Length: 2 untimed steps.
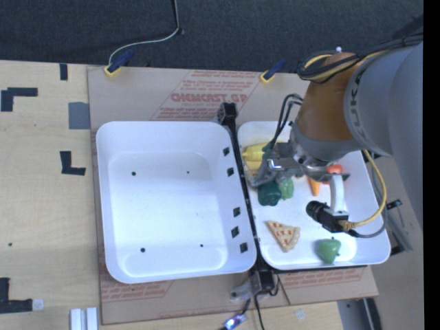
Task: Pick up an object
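Two shallow white bins are seen side by side on a brown cardboard sheet (206,98), which is laid on a wooden bench (41,184). The left bin (117,205) has only small dark dots on its floor. The right bin (368,249) holds the toys.

The grey arm (385,95) is reached in from the right, with its orange band (330,105) above the wrist. The gripper (269,174) is lowered into the upper left part of the right bin, close to the divider between the two bins. Whether it is released or clenched cannot be told — its tip is mixed with the objects below it, and nothing is clearly seen between it.

A yellow toy (253,154) is placed near the divider, just above the gripper. A dark green toy (273,191) is found directly under the gripper, touching it or nearly so; which of the two cannot be told. An orange piece (316,184) is partly hidden under the wrist. A pizza slice (283,234) is laid flat in the lower part of the bin, well apart from the gripper. A light green toy (328,250) is placed near the lower right corner, to the right of the pizza slice.

A black cylinder with a yellow cable (364,218) is hung from the wrist — it is over the middle of the right bin.
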Available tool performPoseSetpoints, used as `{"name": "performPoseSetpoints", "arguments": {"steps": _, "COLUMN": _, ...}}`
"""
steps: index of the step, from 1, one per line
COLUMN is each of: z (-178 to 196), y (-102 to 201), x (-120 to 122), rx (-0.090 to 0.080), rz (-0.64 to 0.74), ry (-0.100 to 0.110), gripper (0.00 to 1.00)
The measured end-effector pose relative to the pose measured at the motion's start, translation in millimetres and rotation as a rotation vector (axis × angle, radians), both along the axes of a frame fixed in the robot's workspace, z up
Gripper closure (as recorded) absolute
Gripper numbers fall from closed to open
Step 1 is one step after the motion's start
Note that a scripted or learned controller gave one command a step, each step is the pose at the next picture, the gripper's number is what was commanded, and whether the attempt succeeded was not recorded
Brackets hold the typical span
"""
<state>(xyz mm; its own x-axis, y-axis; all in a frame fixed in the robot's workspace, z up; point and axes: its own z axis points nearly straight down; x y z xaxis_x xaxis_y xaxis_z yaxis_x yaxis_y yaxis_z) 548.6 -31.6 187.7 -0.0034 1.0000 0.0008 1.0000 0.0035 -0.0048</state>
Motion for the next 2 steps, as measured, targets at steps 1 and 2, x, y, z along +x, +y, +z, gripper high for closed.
{"name": "performPoseSetpoints", "arguments": {"steps": 1, "z": -4.1, "y": 19.7, "x": -23.5, "rx": -0.001, "rz": -0.002, "ry": 0.0, "gripper": 1.0}}
{"name": "performPoseSetpoints", "arguments": {"steps": 2, "z": -2.0, "y": 99.0, "x": 125.7, "rx": 0.0, "rz": 0.007, "ry": -0.018, "gripper": 1.0}}
